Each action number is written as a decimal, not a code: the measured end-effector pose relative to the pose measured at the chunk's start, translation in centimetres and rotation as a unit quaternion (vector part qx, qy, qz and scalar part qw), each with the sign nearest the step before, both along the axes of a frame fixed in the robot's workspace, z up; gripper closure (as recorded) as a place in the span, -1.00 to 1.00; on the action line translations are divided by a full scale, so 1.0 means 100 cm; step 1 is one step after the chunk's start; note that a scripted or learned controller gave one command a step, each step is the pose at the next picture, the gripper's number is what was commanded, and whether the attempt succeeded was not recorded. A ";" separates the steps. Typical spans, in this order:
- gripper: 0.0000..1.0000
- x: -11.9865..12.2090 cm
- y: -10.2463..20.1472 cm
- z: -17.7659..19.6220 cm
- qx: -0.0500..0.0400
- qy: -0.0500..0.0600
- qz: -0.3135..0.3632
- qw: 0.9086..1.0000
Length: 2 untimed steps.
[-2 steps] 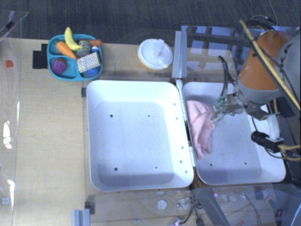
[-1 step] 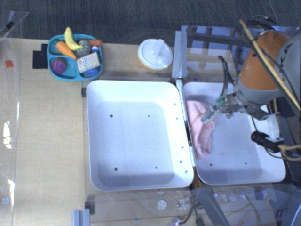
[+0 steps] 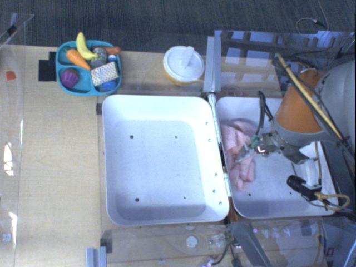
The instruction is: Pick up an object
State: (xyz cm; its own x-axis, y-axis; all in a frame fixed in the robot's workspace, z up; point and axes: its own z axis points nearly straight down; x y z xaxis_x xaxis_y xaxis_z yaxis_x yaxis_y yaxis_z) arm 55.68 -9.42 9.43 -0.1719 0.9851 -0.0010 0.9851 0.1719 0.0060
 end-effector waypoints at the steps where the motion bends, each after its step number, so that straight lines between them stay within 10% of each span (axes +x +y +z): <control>1: -1.00 0.079 0.005 -0.006 0.000 -0.003 -0.102 0.995; 2: -1.00 0.105 -0.095 -0.006 -0.002 -0.001 0.003 1.000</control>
State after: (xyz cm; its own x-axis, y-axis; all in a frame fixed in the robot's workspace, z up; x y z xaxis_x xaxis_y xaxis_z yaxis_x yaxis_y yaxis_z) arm 66.14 -18.91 8.79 -0.1782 0.9840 -0.0058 0.9840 0.1782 0.0082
